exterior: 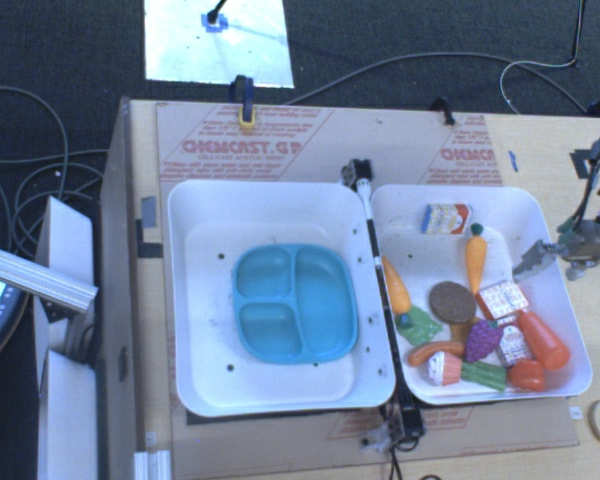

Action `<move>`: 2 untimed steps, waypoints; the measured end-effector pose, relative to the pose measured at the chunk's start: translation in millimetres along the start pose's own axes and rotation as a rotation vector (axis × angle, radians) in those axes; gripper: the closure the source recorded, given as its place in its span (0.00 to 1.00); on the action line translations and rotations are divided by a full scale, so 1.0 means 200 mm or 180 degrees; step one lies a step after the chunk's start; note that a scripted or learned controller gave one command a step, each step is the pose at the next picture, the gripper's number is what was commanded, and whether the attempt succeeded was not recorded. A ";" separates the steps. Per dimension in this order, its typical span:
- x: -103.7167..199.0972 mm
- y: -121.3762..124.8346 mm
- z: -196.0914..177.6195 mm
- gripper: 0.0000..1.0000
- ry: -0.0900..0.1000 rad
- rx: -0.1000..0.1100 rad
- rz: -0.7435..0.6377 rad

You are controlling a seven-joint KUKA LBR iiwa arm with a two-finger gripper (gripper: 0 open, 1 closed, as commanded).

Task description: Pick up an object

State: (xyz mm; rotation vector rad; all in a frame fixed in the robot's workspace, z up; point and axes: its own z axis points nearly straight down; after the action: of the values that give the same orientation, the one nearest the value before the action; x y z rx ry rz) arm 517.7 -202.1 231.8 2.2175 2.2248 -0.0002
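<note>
Gripper (542, 256) at right bin's (550, 208) right rim, apparently empty; jaw spacing too blurred to tell. Toy food heaped near the front: carrot (476, 258), brown disc (452, 301), grapes (483, 339). Risk: tight clutter, fingers may wedge or nudge neighbours, grasp slips.

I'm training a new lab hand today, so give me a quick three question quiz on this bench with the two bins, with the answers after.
1. True or false: the blue divided plate lies in the left bin.
2. Which item lies nearest the right bin's far wall: A the small carton, B the brown disc, C the purple grapes?
3. Fill in: the end effector hangs over the right bin's ____ rim.

Key
1. True.
2. A; the carton sits apart from the pile, toward the far wall.
3. Right; no toy is seen in it.
</note>
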 end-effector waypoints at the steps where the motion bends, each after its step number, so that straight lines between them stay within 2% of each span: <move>1: -0.01 0.23 0.56 0.00 0.0004 0.0008 -0.0003; 2: 0.35 0.41 0.74 0.00 0.0004 0.0001 -0.0003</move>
State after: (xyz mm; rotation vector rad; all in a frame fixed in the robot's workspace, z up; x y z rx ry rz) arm 599.0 -132.7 83.3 2.2172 2.2267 0.0011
